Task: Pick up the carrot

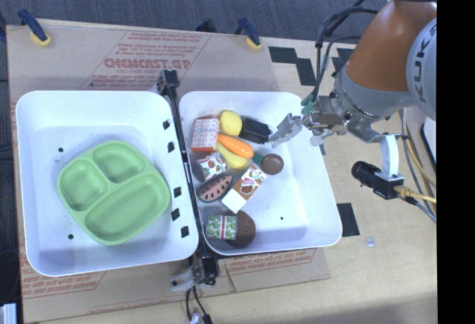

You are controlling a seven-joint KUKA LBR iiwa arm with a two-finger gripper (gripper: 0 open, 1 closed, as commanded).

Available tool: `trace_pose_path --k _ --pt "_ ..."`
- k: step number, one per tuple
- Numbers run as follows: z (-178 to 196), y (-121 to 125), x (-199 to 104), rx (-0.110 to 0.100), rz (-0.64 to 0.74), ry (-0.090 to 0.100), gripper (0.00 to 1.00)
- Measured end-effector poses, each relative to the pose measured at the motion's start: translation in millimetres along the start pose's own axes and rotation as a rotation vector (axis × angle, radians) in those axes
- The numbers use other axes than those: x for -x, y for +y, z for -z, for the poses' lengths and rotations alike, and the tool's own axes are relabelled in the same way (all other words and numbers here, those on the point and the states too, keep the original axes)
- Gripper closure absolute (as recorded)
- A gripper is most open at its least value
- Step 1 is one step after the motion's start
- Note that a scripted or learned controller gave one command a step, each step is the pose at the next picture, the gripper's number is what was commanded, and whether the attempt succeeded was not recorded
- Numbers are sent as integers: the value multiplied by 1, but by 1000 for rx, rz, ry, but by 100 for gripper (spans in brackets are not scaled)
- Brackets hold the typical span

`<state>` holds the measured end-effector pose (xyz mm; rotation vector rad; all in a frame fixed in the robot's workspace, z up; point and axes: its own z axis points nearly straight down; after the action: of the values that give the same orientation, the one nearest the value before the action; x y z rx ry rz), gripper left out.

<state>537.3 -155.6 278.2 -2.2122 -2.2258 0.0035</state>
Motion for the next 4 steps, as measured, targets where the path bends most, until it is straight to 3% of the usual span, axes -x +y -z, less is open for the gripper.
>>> trace_pose_path --k 1,2,3,4 --pt "-45 47 -47 -2 2 -1 0" --pt "-187 66 -35 -2 0 -1 0" --pt "-176 67 -36 -3 4 -1 100" --pt "-43 93 2 5 -2 -2 100"
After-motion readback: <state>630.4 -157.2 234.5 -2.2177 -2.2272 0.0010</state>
